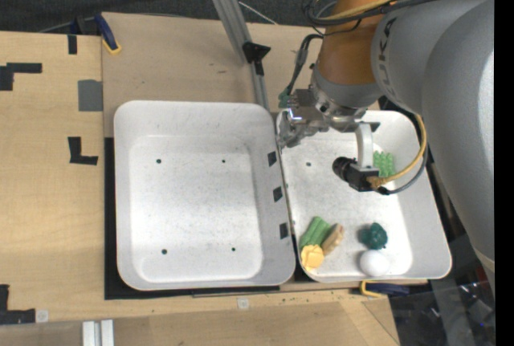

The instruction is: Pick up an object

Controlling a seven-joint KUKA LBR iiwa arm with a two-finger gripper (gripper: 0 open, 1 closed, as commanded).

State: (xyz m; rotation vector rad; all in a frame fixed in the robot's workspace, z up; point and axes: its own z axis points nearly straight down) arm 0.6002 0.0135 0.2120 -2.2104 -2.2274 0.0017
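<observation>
My gripper [291,128] hangs over the far left corner of the right bin [401,128], close to the wall between the two bins. Nothing shows in it. Near the front edge of that bin lie a green and yellow corn-like toy [318,238], a dark green lump [373,236] and a white ball [373,262]. A light green ribbed piece [385,164] rests by the right side, partly behind the arm's fittings.
The left bin [128,136] sits beside the right one, with a shared wall [277,184] carrying small black clips. A slanted aluminium rail [229,7] rises behind the bins. The large grey arm [450,79] covers the right side.
</observation>
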